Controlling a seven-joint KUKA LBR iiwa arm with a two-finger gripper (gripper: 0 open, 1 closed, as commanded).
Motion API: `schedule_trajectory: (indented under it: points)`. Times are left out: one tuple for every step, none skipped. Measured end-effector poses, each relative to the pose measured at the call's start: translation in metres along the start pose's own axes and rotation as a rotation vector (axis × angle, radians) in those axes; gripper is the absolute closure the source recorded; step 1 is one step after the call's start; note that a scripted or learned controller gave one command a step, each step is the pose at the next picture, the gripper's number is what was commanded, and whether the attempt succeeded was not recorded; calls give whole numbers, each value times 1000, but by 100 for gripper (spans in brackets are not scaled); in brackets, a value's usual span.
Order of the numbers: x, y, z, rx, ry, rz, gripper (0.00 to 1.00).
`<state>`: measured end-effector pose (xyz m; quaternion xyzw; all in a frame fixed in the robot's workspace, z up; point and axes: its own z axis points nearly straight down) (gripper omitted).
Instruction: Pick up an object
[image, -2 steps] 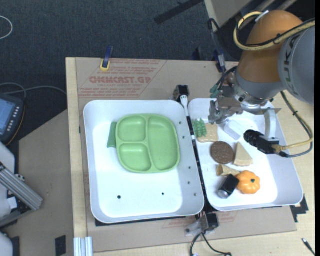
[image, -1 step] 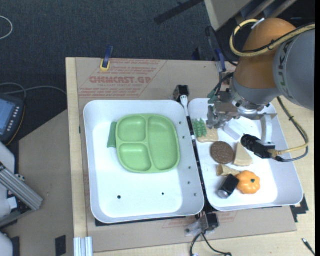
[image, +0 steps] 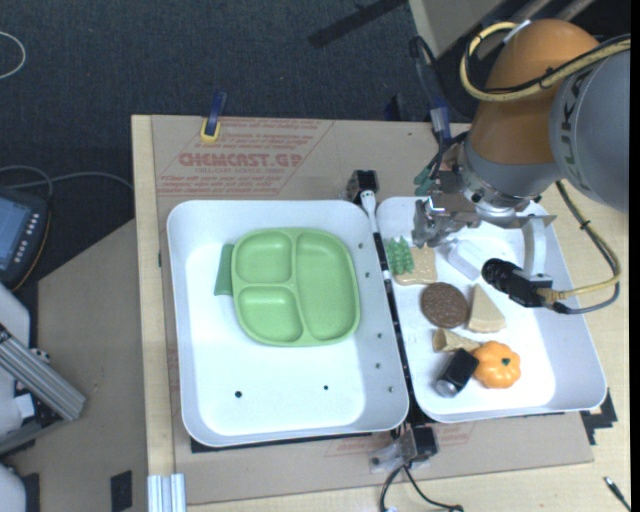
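1. Left bin (image: 200, 380): green divided plate (image: 295, 285) lies flat in its upper half, well left of the brown disc.
2. Right bin (image: 570, 385), landmark is the brown disc (image: 444, 304), near the bin's middle.
3. Green ridged piece (image: 402, 256) up-left of the disc; tan wedge (image: 487, 314) touching its right side.
4. Black cylinder (image: 456, 372) below the disc, orange pumpkin (image: 497, 365) just right of that cylinder.
5. My gripper (image: 432, 226) hangs above the disc, near the bin's top-left corner, over a tan slice (image: 422, 268). Can't tell if my fingers are parted or closed; nothing seen between them.
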<state>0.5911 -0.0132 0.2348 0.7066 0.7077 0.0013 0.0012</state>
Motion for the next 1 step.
schedule_trajectory:
  points:
    - [-9,-2,20,8,0,3,100]
